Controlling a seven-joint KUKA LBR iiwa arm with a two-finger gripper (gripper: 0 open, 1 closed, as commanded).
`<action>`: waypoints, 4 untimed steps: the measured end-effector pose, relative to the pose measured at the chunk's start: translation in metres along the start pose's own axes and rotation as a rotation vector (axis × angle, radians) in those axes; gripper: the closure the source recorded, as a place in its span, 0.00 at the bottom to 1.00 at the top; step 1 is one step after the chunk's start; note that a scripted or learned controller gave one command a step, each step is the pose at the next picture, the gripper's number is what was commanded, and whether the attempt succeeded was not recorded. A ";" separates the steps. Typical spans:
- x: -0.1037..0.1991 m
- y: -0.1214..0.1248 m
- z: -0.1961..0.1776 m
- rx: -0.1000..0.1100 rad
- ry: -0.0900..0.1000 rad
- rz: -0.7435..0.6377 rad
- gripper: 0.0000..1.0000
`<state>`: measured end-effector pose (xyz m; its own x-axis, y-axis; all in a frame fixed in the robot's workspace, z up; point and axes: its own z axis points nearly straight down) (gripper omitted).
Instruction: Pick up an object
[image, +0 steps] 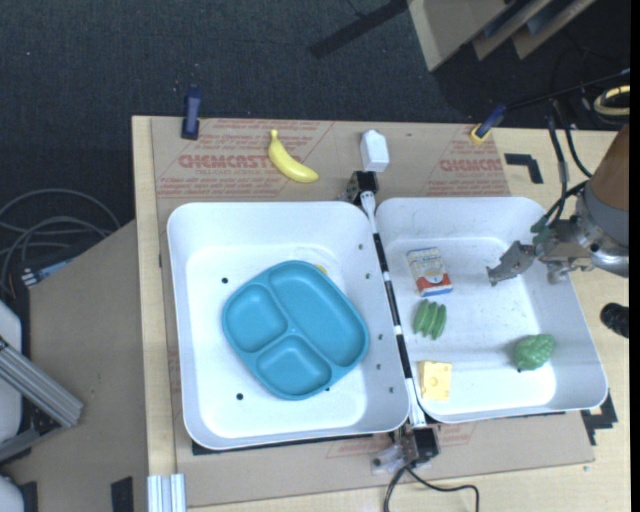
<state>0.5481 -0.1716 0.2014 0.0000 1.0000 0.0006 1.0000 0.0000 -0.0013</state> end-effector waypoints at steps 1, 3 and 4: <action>-0.029 -0.053 0.117 -0.001 -0.001 0.001 0.00; -0.023 -0.056 0.117 0.001 0.000 0.001 0.00; -0.022 -0.055 0.107 -0.002 -0.001 0.001 1.00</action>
<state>0.4927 -0.1940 0.0947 0.0012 1.0000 -0.0004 1.0000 -0.0012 0.0005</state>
